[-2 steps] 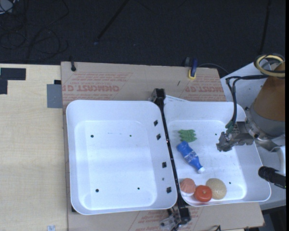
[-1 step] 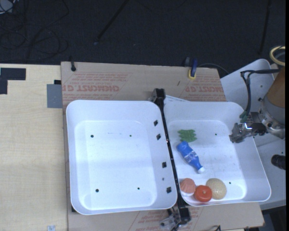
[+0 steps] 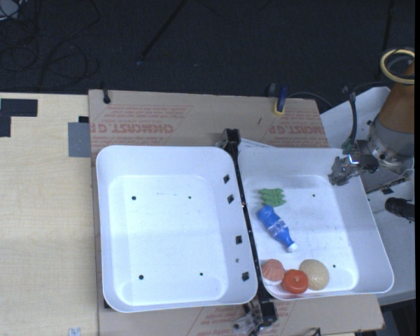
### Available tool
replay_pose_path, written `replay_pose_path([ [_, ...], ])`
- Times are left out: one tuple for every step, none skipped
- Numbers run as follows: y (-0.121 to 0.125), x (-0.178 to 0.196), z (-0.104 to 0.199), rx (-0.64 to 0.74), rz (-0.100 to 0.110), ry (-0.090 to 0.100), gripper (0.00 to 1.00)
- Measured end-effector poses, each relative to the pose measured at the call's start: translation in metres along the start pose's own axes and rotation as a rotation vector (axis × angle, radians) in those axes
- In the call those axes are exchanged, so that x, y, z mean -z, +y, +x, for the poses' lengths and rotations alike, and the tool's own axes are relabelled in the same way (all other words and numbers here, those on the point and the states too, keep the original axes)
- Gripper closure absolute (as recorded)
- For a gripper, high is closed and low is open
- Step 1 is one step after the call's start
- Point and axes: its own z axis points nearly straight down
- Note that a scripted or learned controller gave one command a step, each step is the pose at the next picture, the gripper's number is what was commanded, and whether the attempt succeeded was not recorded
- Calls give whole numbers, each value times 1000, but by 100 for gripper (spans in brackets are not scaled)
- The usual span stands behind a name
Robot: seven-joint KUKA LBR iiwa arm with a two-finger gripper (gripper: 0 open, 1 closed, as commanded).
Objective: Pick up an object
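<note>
The gripper [image 3: 341, 168] hovers at the far right rim of the right bin [image 3: 350, 215]; whether it is spread or pressed together I cannot tell (too small and blurred). No object sits between its tips. The candidates lie to its left and nearer: a green piece [image 3: 271, 197], a blue bottle [image 3: 276, 228], then a pink item [image 3: 272, 270], a red ball [image 3: 295, 281] and a tan ball [image 3: 314, 274], probably gathered in the near corner by the bin's slope. The left bin [image 3: 126, 222] adjoins.

Two white bins [image 3: 169, 161] sit on brown cardboard [image 3: 196, 121] printed with red lettering, over a pale wood-grain desk [image 3: 35, 222] marked with black and grey patches. The right bin holds a green leafy item [image 3: 271, 197], a blue bottle [image 3: 276, 228] with a white label, a pink-and-white piece [image 3: 272, 270], a red tomato [image 3: 295, 281] and a tan ball [image 3: 315, 274]. The arm [image 3: 397, 110] is grey with an orange band.
</note>
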Motion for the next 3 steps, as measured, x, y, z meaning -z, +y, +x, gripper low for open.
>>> replay_pose_path([
  [34, -5, 0, -1, 0, 1, 100],
  [33, 27, -1, -1, 0, 1, 100],
  [33, 34, 7, -1, 2, 1, 100],
])
